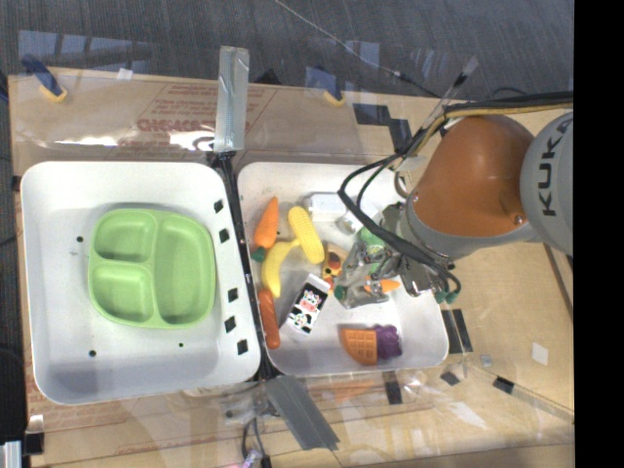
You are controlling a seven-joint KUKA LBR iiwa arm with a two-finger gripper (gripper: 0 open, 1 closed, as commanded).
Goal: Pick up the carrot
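The carrot (266, 222), orange and tapered, lies near the left wall of the right bin (429, 344), beside two yellow bananas (304, 234). My gripper (366, 276) is low in the middle of the right bin, to the right of the carrot and apart from it, among small items. Its fingers are crowded by green and orange bits, and the arm's orange band (473, 178) hangs over the bin's right side.
The left bin (49, 261) holds a green divided plate (153, 266). In the right bin lie a red-orange sausage-like piece (268, 318), a black and white card (307, 307), an orange waffle piece (359, 343) and a purple item (388, 339).
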